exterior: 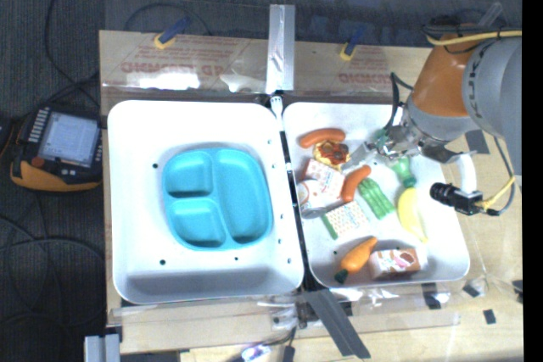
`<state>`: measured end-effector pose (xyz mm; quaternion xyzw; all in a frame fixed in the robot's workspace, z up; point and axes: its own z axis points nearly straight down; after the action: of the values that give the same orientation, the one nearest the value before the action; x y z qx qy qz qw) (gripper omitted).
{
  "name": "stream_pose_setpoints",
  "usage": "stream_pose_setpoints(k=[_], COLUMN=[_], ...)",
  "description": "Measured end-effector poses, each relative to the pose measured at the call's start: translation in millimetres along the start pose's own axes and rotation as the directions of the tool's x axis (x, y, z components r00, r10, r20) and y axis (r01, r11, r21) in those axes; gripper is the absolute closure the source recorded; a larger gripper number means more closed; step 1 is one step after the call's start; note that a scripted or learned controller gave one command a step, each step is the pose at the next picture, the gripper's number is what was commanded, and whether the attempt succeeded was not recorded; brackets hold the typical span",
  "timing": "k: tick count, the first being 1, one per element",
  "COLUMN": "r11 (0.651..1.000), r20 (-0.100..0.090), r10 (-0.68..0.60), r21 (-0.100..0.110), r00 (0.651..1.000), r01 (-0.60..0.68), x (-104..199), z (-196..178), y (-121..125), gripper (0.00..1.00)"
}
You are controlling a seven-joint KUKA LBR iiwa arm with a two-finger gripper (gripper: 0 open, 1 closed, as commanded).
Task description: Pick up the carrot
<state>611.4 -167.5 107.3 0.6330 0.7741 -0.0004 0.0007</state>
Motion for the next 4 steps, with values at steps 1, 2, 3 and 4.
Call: stream_pose_setpoints(k=[1, 2, 3, 4], r11=[0.995, 0.998, 1.000, 0.987], r20=[-0.002, -0.004, -0.004, 0.001], r10=[-0.097, -0.055, 0.004, 0.159], r21=[0.002, 0.005, 0.004, 0.004], r00=[0.995, 0.998, 1.000, 0.987], r01=[0.097, 0.055, -0.004, -0.159], x=[39, 73, 86, 78], z=[-58, -9, -15, -93], y=[-58, -107, -113, -79], gripper=[0.00, 0.00, 0.00, 0.00])
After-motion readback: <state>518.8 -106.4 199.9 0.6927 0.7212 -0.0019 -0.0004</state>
